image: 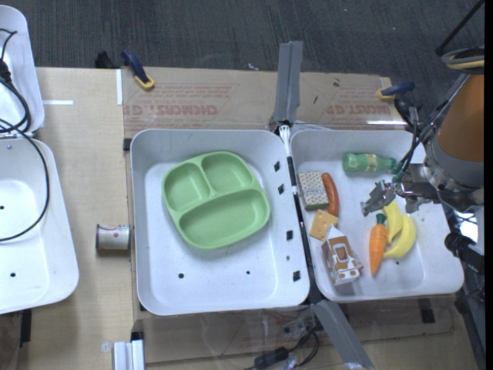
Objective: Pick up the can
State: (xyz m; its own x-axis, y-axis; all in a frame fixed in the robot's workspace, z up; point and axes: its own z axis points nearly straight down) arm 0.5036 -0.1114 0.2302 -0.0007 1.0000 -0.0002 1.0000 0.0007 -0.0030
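The can [113,238], small and silver with a reddish end, lies on its side on the wooden bench just left of the left bin [146,284]. My gripper [383,196] hangs over the right bin [439,284], far to the right of the can. It is just above the top ends of a carrot [377,247] and a banana [400,230]. Nothing is visibly held in it.
A green divided plate [217,199] sits in the left bin. The right bin also holds a green bottle [368,162], a patterned block [311,189], a sausage [332,194], a cheese cube [323,223] and a small carton [341,260]. White equipment with cables [23,206] stands at far left.
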